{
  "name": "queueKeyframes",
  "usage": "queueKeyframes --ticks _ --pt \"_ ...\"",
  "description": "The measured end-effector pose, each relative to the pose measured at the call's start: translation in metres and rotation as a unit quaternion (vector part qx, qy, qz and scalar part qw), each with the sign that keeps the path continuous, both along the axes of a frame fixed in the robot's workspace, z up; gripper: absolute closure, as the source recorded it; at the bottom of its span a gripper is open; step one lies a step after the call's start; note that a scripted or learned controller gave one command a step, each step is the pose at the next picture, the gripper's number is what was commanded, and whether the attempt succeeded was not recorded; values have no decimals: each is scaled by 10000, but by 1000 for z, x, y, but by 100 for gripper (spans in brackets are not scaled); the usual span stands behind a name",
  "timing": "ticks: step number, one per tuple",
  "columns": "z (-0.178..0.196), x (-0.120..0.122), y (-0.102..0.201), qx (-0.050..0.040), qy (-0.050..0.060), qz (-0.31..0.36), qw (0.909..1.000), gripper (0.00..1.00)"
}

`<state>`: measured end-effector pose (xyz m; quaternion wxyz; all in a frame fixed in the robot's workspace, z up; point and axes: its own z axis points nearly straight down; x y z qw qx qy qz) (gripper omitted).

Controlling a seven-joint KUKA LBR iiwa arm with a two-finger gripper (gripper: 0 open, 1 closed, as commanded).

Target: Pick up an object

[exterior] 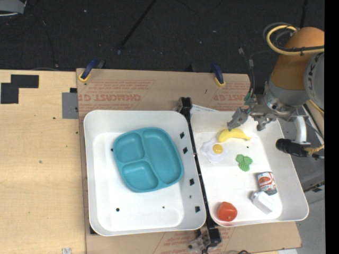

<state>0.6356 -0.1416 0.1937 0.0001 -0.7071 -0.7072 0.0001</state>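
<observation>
Left bin (95,142): I am seeing a teal divided tray (147,159) lying flat in it, well apart from the claw and, as I judge it, no part of the coming move.

Divider (189,152): a dark rail is running between the two bins, with the right bin (294,194) beyond it on the table (37,168).

Egg piece (217,148): a small yellow round is sitting on a pale patch near the divider, just below and left of the banana.

Banana (234,136): I am taking this as the likely target. It is lying flat in the upper part of the right bin, its long axis running roughly left to right, tilting slightly, the right tip pointing toward the bin's far side.

Claw (250,118): it is hanging just above and a little right of the banana, fingers spread apart with nothing between them. The left finger is reaching down close to the banana's upper left end.

Key relation: the banana is lying down and slightly left of the claw's midpoint, so I am judging that a short shift that way and a descent are needed, fingers straddling the narrow width across the long axis.

Other items: a green piece (244,162), a small can (266,182), a grey block (261,201) and a red round fruit (227,211) are lying lower in the right bin, farther from the claw.
</observation>
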Motion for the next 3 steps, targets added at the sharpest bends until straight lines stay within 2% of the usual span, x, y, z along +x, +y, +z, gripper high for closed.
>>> queueKeyframes --ticks 1,2,3 --pt "10 0 0 0 -1 -1 10000 100" --pt "10 0 0 0 3 0 10000 0" --pt "-89 6 -16 6 44 -3 10000 0"
